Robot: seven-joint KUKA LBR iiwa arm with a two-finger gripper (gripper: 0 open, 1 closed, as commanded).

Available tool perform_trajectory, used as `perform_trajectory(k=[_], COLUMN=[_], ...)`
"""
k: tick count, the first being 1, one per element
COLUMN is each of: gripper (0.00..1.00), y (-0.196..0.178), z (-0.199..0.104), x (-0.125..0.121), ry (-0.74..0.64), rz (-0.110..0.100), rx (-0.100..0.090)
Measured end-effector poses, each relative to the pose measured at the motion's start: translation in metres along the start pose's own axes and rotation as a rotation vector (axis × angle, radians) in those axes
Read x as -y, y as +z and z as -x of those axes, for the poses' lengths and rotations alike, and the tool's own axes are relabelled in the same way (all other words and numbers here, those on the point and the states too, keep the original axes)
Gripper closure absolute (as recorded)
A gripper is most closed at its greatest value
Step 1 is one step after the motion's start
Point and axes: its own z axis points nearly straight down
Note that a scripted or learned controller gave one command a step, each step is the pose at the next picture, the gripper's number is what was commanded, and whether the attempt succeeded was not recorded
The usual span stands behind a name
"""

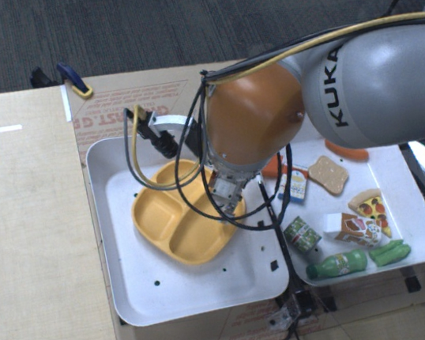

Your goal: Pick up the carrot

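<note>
I am hovering my hand (226,195) over the yellow divided plastic tray (183,224); its grip I cannot tell. I should be crossing toward the orange carrot (348,154), descending squarely.

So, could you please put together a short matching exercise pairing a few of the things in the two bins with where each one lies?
Things:
1. yellow divided plate
2. pizza slice
3. green bottle
4. bread slice

Places:
A. right bin, along its near edge
B. left bin, under the arm's wrist
C. right bin, just nearer than the bread slice
D. right bin, towards its far side, right of the small carton

Pairs: 1-B, 2-C, 3-A, 4-D
</note>
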Motion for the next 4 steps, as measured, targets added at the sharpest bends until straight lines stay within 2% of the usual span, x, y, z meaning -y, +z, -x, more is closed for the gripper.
perform_trajectory(k=[1,2,4], gripper=[1.00,1.00,1.00], y=[-0.091,-0.086,-0.103], z=[0.054,0.062,0.061], x=[-0.003,-0.058,-0.054], ry=[0.154,0.324,0.327], rz=[0.013,0.015,0.010], rx=[-0.001,-0.003,0.002])
